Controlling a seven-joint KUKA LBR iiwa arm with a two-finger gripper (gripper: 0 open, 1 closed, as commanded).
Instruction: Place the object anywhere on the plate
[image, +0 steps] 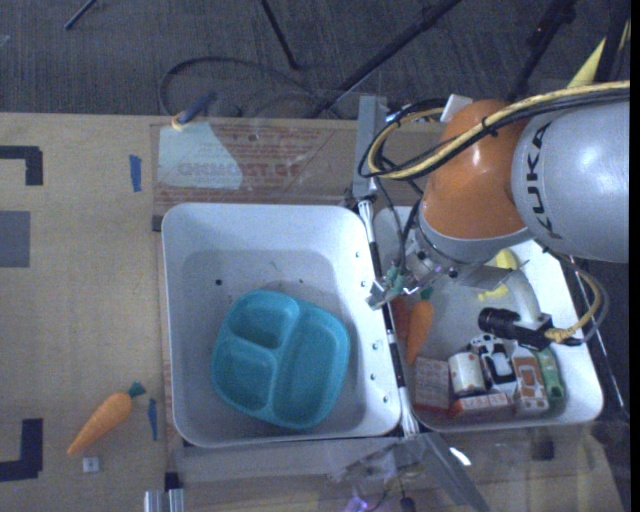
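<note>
The carrot (419, 328) lies in the right bin (585, 385), hard against its nine o'clock wall. The fingers (403, 287) sit at its twelve o'clock end; their state cannot be told. At nine o'clock, across the wall, the plate (280, 358) lies in the left bin (250, 235), open room around it.

The arm (560, 180) was cut off by the right edge of the view, and its orange band (470, 190) hid the far part of the right bin (580, 400). The gripper (400, 285) was mostly hidden under the wrist. The orange carrot (420, 328) in the right bin was partly covered at its far end. The small packages (490, 380) near it were too blurred to read.
</note>
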